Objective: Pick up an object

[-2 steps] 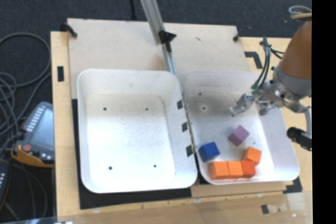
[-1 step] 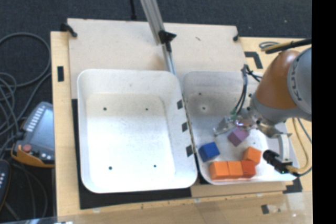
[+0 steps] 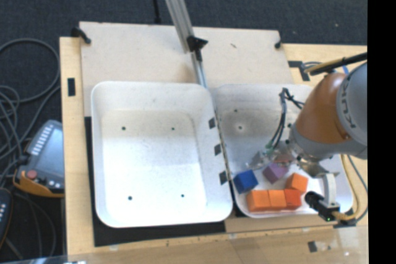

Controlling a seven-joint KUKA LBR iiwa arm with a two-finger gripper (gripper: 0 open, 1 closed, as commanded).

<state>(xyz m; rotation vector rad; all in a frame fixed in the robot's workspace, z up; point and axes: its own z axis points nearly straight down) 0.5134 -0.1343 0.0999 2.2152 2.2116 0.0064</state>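
The right bin [image 3: 247, 108] holds a blue cube [image 3: 245, 180], a purple block [image 3: 273, 172], a long orange block [image 3: 273, 200] and a small orange cube [image 3: 297, 182], all gathered at its near edge. My arm, grey with an orange band [image 3: 325, 114], reaches in from the right and hangs over these blocks. The gripper [image 3: 276, 157] is low over the purple block, just right of the blue cube. The wrist hides much of it.
The left bin [image 3: 111, 102] sits beside the right one on the bench. A metal pole [image 3: 176, 3] rises from the bench behind the bins. Cables and a pendant [image 3: 43, 157] lie on the floor to the left.
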